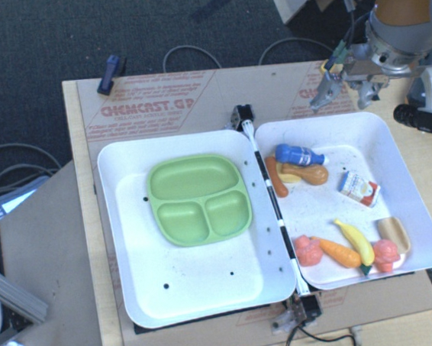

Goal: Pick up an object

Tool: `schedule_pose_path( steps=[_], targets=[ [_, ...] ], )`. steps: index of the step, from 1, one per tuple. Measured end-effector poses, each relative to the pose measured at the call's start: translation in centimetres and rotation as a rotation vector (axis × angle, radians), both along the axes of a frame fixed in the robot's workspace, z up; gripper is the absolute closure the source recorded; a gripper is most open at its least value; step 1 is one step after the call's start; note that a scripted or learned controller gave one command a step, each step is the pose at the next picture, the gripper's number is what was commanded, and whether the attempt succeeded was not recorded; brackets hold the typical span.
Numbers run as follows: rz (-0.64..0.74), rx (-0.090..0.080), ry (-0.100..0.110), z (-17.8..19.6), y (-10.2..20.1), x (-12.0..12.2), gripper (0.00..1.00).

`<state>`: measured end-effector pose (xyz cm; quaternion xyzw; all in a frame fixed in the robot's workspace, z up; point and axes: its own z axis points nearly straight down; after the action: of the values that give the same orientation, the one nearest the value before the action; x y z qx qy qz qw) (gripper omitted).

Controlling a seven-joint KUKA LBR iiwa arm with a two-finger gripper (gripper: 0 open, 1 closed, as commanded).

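Observation:
My gripper hangs above the bench just behind the right bin's far rim, open, with nothing between its fingers. The right bin holds a blue bottle, an orange sausage, a tan drumstick, a small white and red carton, a banana, a carrot, a pink fruit, a red fruit and a bun. All of them lie apart from the gripper.
A green three-compartment plate lies in the left bin. A black clamp sits at the far end of the divide between the bins. A blue clip rests at the board's back left corner.

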<state>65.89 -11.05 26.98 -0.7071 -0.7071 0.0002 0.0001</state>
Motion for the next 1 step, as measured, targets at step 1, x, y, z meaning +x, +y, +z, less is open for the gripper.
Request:
schedule_pose_path(
  steps=[1],
  targets=[
    [-0.001, -0.001, 0.001, -8.81, -4.72, -5.64, 0.0]
  ],
)
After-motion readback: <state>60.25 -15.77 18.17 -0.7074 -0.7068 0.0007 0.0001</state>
